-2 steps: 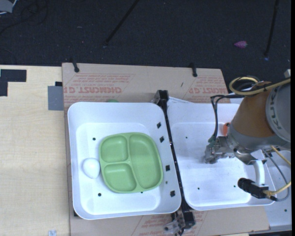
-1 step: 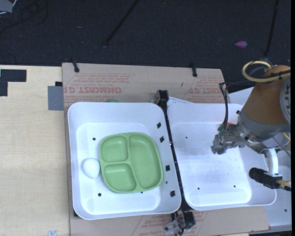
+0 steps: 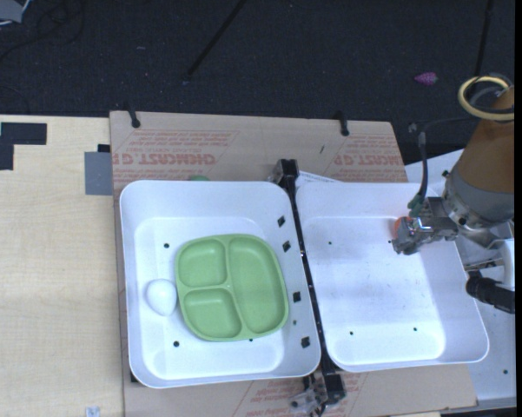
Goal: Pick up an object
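End effector (image 3: 408, 233), grip state unclear, hangs over the right bin (image 3: 456, 354); best swing left and descend squarely onto the white egg (image 3: 161, 296)

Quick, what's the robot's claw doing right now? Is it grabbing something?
Gripper: over the right bin, near its far right side. Whether it holds anything cannot be told from this view. The green plate and white ball lie untouched in the left bin.

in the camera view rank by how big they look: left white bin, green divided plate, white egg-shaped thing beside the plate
1. left white bin
2. green divided plate, lying inside that bin
3. white egg-shaped thing, at the plate's left edge, clearly the smallest
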